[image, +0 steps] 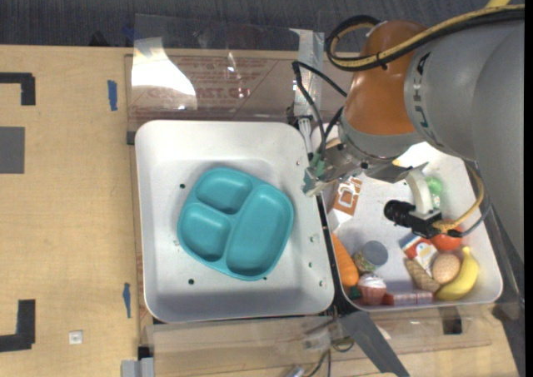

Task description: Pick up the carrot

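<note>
Orange against white plastic: the carrot (pixel 345 257) lies in the right bin (pixel 487 280), hard against that bin's left wall at about eight o'clock of its floor, its length running from ten o'clock down to four o'clock. Just beside its lower end sit a grey disc (pixel 374 252) and a small red-and-white cupcake-like piece (pixel 373 289).

My arm comes in from three o'clock, the orange band (pixel 385 84) bulking over the top of the right bin. My hand (pixel 319 169) hangs over the ridge where the two bins meet, at roughly twelve o'clock from the carrot and apart from it. How wide my hand stands, I cannot tell; it is small and tangled with cables, and I see nothing gripped in it.

A white card with an orange mark (pixel 348 196) lies between my hand and the carrot. Toward four o'clock of the right bin a banana (pixel 463 275) curves along the rim, with a pale egg-shaped piece (pixel 445 266) touching it.

The left bin (pixel 158 151) holds a teal divided plate (pixel 236 222) near its middle. Both bins rest on the wooden table (pixel 62 200).
</note>
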{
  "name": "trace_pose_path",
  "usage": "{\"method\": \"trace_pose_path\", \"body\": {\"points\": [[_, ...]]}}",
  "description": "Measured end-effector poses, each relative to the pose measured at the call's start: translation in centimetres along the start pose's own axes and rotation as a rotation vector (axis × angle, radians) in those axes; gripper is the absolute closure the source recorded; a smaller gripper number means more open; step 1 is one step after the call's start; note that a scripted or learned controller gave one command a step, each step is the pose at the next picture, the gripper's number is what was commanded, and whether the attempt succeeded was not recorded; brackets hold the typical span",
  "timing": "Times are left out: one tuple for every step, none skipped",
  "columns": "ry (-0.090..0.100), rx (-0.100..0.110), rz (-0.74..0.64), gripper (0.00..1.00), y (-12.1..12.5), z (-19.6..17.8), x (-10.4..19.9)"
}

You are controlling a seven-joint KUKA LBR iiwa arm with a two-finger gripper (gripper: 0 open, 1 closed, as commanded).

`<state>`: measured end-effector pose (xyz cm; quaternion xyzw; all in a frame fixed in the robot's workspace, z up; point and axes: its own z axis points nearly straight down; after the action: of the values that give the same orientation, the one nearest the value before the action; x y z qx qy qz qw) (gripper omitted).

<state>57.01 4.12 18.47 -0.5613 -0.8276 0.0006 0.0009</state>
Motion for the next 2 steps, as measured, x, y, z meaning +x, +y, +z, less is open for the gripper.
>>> {"method": "trace_pose_path", "body": {"points": [[0.002,0.002,-0.028,1.00,-0.6,3.7,6.2],[0.000,-0.001,-0.338,1.00,-2.6,2.7,8.8]]}}
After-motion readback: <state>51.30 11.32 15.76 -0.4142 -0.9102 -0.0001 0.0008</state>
